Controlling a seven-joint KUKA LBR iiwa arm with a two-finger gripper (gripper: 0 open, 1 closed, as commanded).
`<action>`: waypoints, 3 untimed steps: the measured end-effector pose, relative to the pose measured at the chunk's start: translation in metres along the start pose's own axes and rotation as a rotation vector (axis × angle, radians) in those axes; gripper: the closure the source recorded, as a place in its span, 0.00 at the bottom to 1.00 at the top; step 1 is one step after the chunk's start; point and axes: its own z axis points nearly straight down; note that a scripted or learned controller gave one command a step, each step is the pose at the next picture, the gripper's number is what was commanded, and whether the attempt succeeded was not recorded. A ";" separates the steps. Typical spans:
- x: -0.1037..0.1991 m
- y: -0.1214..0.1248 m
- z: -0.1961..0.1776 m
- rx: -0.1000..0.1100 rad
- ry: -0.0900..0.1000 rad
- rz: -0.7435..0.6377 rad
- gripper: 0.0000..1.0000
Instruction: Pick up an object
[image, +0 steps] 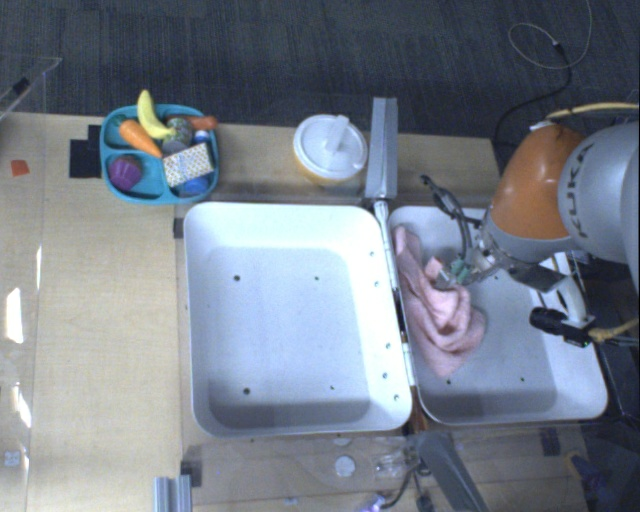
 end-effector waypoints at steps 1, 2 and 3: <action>0.000 0.000 0.000 0.000 -0.001 0.000 0.00; -0.006 -0.051 0.012 0.010 0.002 0.007 0.00; 0.001 -0.018 0.013 0.009 0.002 0.167 0.00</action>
